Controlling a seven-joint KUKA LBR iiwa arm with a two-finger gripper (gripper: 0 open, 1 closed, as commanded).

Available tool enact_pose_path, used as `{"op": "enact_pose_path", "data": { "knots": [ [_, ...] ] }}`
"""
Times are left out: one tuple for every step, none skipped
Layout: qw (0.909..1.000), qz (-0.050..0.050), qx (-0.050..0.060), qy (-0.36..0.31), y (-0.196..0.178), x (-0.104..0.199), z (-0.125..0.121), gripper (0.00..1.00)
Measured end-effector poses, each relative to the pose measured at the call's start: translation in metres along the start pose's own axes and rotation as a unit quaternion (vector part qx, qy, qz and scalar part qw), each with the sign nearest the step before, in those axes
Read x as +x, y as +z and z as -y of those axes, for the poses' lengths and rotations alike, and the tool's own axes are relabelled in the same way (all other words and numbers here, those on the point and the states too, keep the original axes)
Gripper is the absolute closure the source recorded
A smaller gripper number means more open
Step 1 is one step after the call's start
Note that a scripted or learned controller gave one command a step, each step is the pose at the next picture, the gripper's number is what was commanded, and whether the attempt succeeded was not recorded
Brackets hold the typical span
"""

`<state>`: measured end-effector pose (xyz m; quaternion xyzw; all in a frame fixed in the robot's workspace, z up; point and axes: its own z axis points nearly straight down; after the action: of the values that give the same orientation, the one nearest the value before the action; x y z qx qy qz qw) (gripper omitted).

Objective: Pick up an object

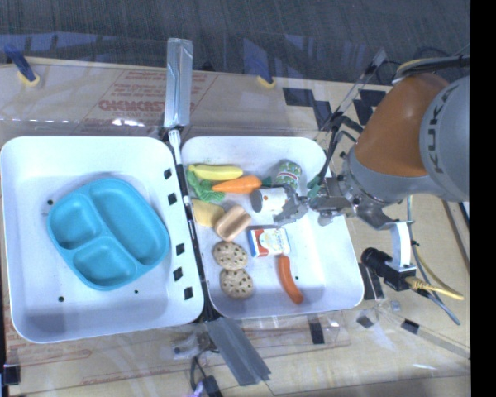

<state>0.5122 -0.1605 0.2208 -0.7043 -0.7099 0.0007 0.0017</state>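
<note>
My gripper (296, 208) reaches in from the right and hovers low over the upper middle of the right bin (339, 259). Just left of it lies a small white cup with a red mark (269, 199), and a green and white can (286, 173) sits right behind it. A red, white and blue carton (270, 241) lies just below the gripper. A banana (217, 172), a carrot (236, 185), a green leafy piece (200, 190), a bun (232, 221), a yellow wedge (204, 213), two cookies (230, 255) and a red sausage (289, 279) fill the bin's left and front.
The left bin (25, 304) holds a blue divided plate (107, 231). A ridge with black clips (182, 222) separates the two bins. The arm's orange band (401, 131) and grey wrist hang over the right bin's right rim.
</note>
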Motion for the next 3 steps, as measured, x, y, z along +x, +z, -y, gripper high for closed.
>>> {"op": "enact_pose_path", "data": {
  "knots": [
    [0.9987,0.002,-0.008,-0.051,0.123,0.026,0.018,0.00],
    [0.9986,0.005,-0.010,-0.052,0.112,0.023,0.016,1.00],
    [0.9743,0.004,-0.009,-0.225,0.120,0.034,-0.074,1.00]
  ]
}}
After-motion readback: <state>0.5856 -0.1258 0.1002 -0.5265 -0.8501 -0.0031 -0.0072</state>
